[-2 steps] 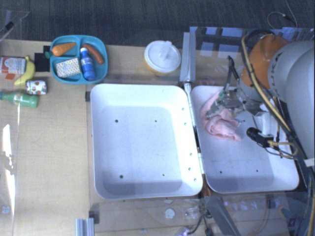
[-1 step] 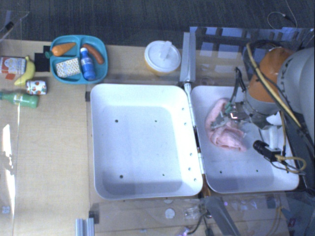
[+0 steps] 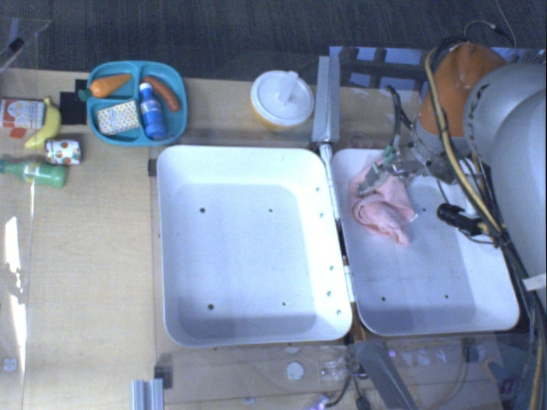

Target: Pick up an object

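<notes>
Here the tool (image 3: 395,166), grip unclear, meets the pink cloth (image 3: 385,208) near the right bin's (image 3: 444,310) far edge.

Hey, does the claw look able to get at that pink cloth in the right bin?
Probably yes. The claw sits at the upper edge of the pink cloth in the right bin, and nothing else lies on or beside the cloth to block it.

Pink cloth (image 3: 384,208): one item, soft and crumpled, bunched into an uneven heap with folds showing. It is lain flat on the floor of the right white bin (image 3: 444,314), toward the bin's 10 o'clock corner, near the left wall.
</notes>
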`<state>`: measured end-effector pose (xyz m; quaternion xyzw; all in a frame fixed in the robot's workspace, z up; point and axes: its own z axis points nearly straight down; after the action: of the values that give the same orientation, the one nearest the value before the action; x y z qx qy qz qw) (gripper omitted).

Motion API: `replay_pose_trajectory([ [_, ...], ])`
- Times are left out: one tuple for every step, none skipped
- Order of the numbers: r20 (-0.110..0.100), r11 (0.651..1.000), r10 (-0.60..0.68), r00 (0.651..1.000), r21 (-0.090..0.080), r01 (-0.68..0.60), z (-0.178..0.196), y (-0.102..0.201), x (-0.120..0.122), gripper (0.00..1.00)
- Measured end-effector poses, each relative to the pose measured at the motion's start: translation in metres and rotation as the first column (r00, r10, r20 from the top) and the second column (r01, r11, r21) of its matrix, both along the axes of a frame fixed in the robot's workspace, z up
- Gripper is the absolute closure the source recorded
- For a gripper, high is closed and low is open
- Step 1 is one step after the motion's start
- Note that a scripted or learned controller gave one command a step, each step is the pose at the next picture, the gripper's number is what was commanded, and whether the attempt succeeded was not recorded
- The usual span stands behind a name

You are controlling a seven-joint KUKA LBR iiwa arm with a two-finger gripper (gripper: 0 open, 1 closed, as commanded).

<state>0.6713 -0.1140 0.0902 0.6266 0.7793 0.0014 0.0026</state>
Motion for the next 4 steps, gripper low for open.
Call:
replay_pose_trajectory([
  [0.008, 0.999, 0.053, 0.999, 0.0, -0.053, 0.001, 0.018, -0.053, 0.0],
  [-0.007, 0.994, 0.106, 0.994, 0.001, -0.106, 0.0, 0.024, -0.002, 0.0],
  [0.007, 0.995, 0.095, 0.995, -0.001, -0.095, 0.001, 0.005, -0.065, 0.0],
  [0.009, 0.994, 0.113, 0.994, -0.002, -0.113, 0.001, 0.017, -0.029, 0.0],
])
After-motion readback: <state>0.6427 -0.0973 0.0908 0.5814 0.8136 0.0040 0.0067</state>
